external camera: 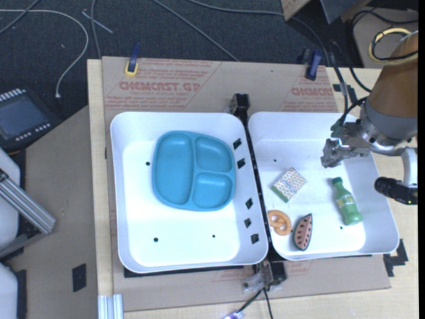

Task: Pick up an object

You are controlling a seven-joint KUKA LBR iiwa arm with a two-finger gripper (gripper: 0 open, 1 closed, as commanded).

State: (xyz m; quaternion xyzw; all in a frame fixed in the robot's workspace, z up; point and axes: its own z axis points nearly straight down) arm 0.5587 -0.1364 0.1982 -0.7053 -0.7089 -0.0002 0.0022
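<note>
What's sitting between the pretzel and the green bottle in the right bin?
In the camera view, the watermelon slice lies between the pretzel and the green bottle, closer to the pretzel.

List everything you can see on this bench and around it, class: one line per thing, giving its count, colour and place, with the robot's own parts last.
Bins: two, white, side by side on the bench.
Divided plate: one, blue, in the left bin.
Bottle: one, green, right bin, lying near its right wall.
Packet: one, pale checked, middle of right bin.
Pretzel: one, orange-brown, front left of right bin.
Watermelon slice: one, red and dark, beside the pretzel.
Clamps: two, blue, on the bench's far edge.
Arm: one, grey with orange band, from the right.
Gripper: one, grey, over the right bin.
</note>
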